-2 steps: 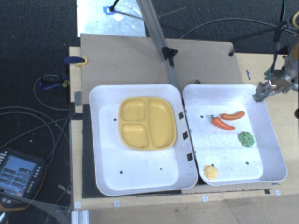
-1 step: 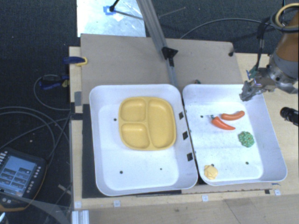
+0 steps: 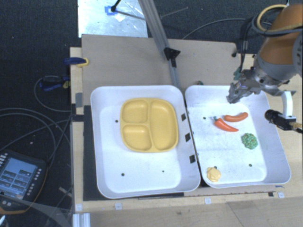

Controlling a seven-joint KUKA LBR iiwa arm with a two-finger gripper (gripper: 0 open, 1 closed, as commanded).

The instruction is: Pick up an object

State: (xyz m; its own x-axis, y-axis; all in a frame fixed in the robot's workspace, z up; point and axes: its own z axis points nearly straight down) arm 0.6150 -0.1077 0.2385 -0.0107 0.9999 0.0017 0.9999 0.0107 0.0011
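A pale wooden bench [image 3: 128, 60] carries two shallow white bins side by side, touching along their inner edges. The left bin [image 3: 109, 174] lies well to the left of the gripper [image 3: 233, 97]; the right bin [image 3: 274, 167] spreads directly under the fingers [image 3: 232, 98] and toward the near edge. A slanted metal pole [image 3: 158, 30] crosses the bench beyond the bins, left of the fingers.

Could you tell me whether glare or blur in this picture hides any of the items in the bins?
Camera view: even, soft light; the white bins are bright but not blown out; the yellow tray, the orange pieces and the green piece stay distinct; the pincer is slightly soft; glare sits on the floor patch at the top.
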